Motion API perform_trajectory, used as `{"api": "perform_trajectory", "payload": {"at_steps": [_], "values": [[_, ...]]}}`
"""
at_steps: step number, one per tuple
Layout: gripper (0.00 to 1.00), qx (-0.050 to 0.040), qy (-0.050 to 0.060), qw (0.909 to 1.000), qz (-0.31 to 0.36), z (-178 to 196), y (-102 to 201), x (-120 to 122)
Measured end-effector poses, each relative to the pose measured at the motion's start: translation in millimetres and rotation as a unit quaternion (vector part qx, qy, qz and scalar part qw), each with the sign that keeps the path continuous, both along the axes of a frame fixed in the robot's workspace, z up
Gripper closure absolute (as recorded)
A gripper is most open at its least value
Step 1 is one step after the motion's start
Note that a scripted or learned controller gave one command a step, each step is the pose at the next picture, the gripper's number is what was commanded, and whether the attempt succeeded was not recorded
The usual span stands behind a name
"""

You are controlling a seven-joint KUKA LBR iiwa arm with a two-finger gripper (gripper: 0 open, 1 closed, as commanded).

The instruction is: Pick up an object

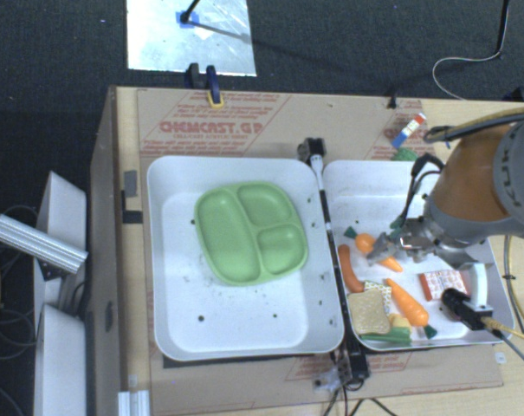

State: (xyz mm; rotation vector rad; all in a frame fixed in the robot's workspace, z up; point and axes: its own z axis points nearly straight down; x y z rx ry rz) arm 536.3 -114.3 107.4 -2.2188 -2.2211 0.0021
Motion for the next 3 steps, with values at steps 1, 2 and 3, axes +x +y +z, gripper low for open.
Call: {"api": "perform_trajectory", "payload": {"at_steps": [1,2,3], "values": [[0.0,-0.0003,-0.002,1.0,0.001,-23.2,3.5,61.8],[1.0,-0.0001,-0.003,1.0,0.002,-12.4,3.2,62.6],[1.0,0.0005,-0.003,1.0,0.001,77.8,62.6,-23.5]]}}
